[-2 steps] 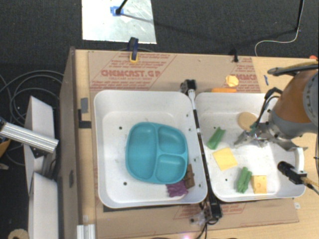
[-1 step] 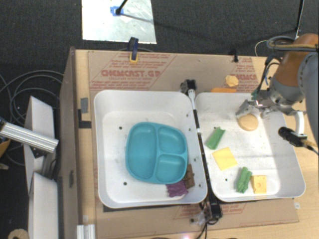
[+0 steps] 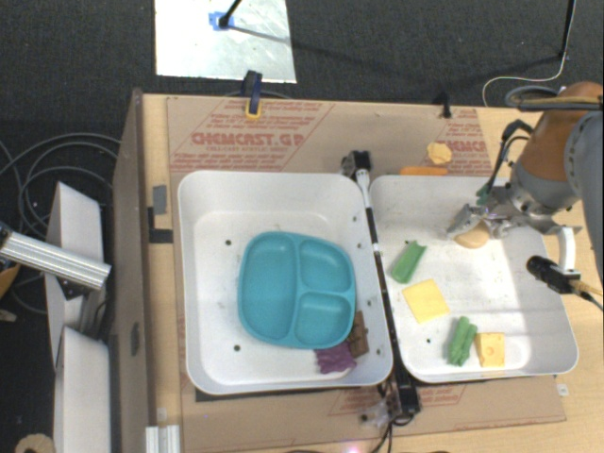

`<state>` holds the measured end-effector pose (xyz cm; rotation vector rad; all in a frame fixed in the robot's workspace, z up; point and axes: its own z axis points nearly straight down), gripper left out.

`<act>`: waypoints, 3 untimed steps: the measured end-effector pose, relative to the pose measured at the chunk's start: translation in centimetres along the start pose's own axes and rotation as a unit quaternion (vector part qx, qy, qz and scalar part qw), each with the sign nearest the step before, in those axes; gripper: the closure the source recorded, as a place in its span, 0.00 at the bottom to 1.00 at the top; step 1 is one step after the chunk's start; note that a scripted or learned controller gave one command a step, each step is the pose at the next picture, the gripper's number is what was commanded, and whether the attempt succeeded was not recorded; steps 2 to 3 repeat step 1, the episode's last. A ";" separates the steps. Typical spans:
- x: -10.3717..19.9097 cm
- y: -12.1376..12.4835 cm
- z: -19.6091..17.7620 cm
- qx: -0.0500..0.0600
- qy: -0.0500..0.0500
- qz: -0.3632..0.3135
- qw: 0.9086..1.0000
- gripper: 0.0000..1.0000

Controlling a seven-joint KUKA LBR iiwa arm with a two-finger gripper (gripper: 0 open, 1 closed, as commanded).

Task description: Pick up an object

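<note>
Hovering gripper (image 3: 472,223) touching tan bread-like piece (image 3: 473,238) just below; finger spread unreadable, hold unconfirmed; centring over piece before closing; green wedge (image 3: 408,260) lying farther left-below.

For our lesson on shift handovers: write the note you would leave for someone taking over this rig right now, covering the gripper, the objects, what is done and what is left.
Gripper: low in the right white bin, near its back edge, beside a small tan rounded piece. Whether it grips the piece cannot be told.
Right bin also holds: a green oblong piece, a flat yellow square, a second green piece and a yellow cheese-like wedge.
Left white bin: a teal sectioned plate, with a purple piece and a brown piece at its near edge.
Done: nothing visibly lifted.
Left: secure and raise one object.
</note>
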<state>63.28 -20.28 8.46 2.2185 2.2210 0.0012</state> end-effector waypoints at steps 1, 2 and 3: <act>0.0 0.2 -1.4 -0.003 -0.002 -0.003 1.000 1.00; 0.0 0.2 -1.4 -0.003 -0.002 -0.003 1.000 1.00; 0.0 0.2 -1.4 -0.003 -0.002 -0.003 1.000 1.00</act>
